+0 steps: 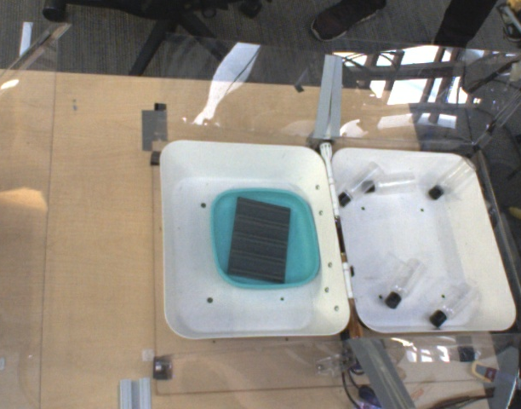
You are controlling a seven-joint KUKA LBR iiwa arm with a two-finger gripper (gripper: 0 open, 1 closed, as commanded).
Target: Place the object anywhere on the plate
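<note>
Dark ribbed block point(260, 239) lies on teal plate point(305, 262), left bin point(186, 301)

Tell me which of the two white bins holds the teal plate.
The left bin, toward the bare wooden bench. It holds the teal plate, with a dark ribbed block lying flat on it. The right bin has no plate.
</note>
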